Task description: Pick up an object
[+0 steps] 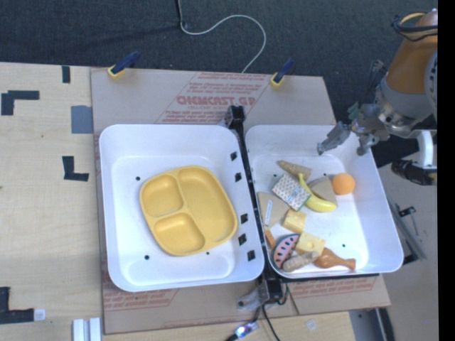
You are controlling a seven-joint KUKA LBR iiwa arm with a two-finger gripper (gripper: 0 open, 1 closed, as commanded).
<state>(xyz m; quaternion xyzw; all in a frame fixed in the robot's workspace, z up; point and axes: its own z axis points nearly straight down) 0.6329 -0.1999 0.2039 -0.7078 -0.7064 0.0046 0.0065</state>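
The right bin holds a pile of toy food: an orange ball, a yellow banana, a checkered white packet, cheese-like yellow blocks, a watermelon slice and a brown drumstick. My gripper hangs over the bin's far right corner, above and behind the orange ball, with its two fingers spread apart and nothing between them.
The left bin holds a yellow three-compartment plate. Black clips run along the divider between the bins. A white cable loops behind the bench. Cardboard lies under both bins.
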